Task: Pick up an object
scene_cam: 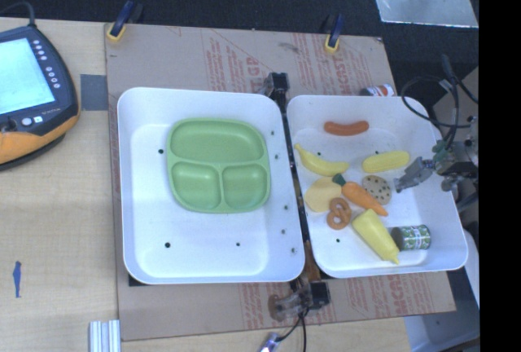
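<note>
Hand (409, 176) low over right bin (440, 261), near cookie (376, 188); finger state: cannot tell. You should centre over one isolated item, e.g. sausage (346, 128), before descending.

My gripper (412, 176) sits over the right bin (440, 257), just right of the cookie (376, 188). The can (412, 238) lies nearer the front. A tray (219, 165) rests in the left bin (146, 244).
</note>
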Tool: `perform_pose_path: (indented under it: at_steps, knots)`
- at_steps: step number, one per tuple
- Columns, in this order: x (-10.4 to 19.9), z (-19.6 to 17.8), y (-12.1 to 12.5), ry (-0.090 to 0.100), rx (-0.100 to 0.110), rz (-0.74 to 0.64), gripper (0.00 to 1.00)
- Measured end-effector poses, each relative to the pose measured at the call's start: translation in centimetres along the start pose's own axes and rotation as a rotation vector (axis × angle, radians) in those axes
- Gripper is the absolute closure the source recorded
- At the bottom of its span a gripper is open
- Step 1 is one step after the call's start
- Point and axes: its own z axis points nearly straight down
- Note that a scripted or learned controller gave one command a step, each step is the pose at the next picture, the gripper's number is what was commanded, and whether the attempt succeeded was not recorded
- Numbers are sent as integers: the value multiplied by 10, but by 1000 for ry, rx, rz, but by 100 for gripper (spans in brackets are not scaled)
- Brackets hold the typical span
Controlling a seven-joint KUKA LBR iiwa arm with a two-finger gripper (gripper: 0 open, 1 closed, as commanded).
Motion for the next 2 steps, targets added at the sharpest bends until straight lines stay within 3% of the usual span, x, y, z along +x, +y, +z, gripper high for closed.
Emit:
perform_pose_path:
  at_steps: [1, 2]
  knots:
    - [70, 106, 26, 0, 2, -2, 0]
    - [78, 139, 105, 0, 1, 1, 0]
